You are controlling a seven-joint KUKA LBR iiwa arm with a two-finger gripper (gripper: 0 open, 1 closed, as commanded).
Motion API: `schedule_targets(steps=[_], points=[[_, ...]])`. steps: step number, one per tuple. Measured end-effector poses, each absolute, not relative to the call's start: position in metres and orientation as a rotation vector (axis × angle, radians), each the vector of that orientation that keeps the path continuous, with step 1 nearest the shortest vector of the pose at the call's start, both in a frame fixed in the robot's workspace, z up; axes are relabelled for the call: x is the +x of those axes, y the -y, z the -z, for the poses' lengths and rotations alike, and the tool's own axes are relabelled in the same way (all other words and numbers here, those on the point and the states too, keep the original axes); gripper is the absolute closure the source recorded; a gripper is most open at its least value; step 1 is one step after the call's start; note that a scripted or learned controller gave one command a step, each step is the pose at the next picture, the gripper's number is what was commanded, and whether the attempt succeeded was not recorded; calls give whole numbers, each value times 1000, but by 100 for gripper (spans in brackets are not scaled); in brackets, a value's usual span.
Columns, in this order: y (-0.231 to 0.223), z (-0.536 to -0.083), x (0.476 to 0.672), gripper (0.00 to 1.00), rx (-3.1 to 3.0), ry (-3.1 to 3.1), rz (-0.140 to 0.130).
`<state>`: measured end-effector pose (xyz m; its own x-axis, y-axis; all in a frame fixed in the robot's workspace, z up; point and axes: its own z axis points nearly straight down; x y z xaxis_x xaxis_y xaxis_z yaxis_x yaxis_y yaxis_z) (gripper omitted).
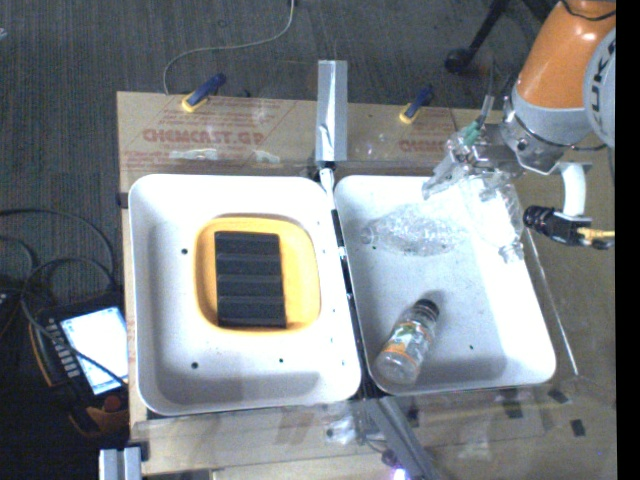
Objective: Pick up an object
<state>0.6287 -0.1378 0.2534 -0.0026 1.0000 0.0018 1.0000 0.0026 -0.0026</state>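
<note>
Camera view: pincer (462, 158) hovers over the right bin's (530, 298) far edge; whether it is released or clenched cannot be told. Clear plastic bottle (408, 341) lies tilted near that bin's front. Crumpled clear plastic (415, 232) rests mid-bin. Left bin (160, 268) holds a yellow-rimmed black sponge (257, 274).

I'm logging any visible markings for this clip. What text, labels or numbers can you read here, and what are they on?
"CHEMCAST GP", red, on the clear sheet behind the left bin.
Letters on the arm's orange band: cut off, unreadable.
Bottle label: too blurred.
Tablet screen: too small.
</note>
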Motion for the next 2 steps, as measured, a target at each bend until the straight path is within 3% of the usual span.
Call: schedule_targets(steps=[1,2], points=[[154,-224,598,0,-2043,2387,-4],[156,-229,645,0,-1979,2442,-6]])
